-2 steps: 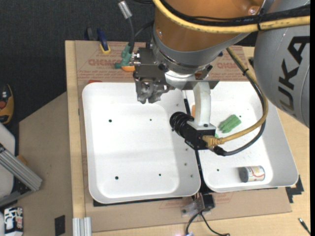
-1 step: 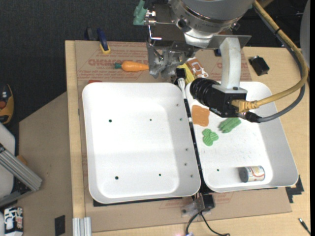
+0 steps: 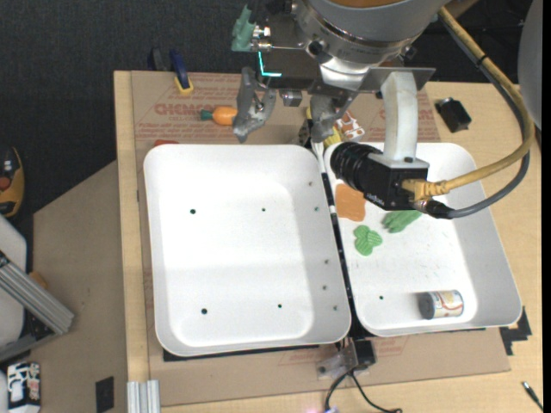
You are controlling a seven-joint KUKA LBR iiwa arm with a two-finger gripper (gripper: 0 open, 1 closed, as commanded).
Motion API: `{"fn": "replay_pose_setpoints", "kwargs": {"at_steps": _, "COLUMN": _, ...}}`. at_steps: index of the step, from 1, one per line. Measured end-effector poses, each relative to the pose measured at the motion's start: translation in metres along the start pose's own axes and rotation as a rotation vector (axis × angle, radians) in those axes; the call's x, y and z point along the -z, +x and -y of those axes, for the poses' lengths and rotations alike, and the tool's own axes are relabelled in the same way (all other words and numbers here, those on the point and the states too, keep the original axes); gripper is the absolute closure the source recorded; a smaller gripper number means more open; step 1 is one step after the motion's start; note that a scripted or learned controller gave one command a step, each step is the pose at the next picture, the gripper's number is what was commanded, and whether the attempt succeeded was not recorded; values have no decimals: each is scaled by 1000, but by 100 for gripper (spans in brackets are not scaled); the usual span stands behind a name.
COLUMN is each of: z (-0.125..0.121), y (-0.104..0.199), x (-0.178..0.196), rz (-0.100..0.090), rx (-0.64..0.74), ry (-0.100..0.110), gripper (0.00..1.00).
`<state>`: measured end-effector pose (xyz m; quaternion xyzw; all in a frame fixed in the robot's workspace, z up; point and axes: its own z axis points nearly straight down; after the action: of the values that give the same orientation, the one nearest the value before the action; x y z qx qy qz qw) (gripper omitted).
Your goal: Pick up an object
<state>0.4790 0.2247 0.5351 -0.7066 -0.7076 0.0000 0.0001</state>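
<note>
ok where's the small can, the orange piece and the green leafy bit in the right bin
small can (image 3: 440, 304): camera view, middle of its side, lying down
orange piece (image 3: 349, 204): camera view, its flat face
green leafy bit (image 3: 368, 241): camera view, its centre

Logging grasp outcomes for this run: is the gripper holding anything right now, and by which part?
Nothing is seen between the fingers of the two-finger gripper, raised over the bins' far edge. The flat orange piece lies in the right white bin.

1 fixed camera looks down at a slant from above the surface (image 3: 120, 231), close enough that both white bins (image 3: 232, 248) span the frame; the arm (image 3: 379, 7) enters from the right.
</note>
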Motion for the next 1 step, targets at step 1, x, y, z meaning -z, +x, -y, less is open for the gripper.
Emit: {"fn": "replay_pose_setpoints", "kwargs": {"at_steps": 1, "z": -3, "y": -1, "x": -275, "rz": 4, "rx": -3, "ry": 10, "gripper": 0}}
